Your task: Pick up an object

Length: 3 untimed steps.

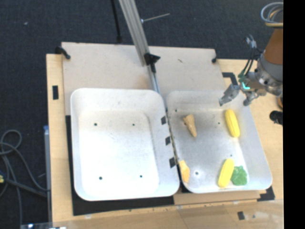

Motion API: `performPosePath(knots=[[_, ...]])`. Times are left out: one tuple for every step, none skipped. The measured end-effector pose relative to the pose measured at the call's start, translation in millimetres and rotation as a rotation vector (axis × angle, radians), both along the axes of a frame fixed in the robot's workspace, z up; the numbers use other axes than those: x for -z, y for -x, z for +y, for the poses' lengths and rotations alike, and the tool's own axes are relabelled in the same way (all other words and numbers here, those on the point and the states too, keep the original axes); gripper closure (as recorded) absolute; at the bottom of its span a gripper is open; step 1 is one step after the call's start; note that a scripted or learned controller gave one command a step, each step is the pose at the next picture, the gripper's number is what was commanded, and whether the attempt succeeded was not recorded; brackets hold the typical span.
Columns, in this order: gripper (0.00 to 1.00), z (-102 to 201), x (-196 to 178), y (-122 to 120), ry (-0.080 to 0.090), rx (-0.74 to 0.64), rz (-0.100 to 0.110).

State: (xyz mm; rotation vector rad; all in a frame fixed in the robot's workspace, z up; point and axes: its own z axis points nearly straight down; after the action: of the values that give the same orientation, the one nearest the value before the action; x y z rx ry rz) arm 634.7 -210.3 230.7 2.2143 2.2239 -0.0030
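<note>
Objects were left loose in the right shallow white plastic bin [248,175] for picking
From left: an orange wedge [184,171], a tan cone [190,125], a long yellow corn-like piece [232,122]; the grey two-finger gripper [238,97] was poised above the far rim, fingers spread, nothing held

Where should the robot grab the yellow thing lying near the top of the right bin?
Probably across its middle, from straight above. The yellow piece lies flat and long, apart from the other things, so the gripper, open close above its top end, could close on its narrow sides.
</note>
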Motion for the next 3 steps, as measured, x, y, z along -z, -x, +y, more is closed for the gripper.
performPosePath(knots=[[0.0,-2,62,3,-0.002,0.004,0.005],[0.0,-2,108,-4,-0.002,0.001,0.003],[0.0,3,126,-8,-0.011,-0.003,-0.006]])
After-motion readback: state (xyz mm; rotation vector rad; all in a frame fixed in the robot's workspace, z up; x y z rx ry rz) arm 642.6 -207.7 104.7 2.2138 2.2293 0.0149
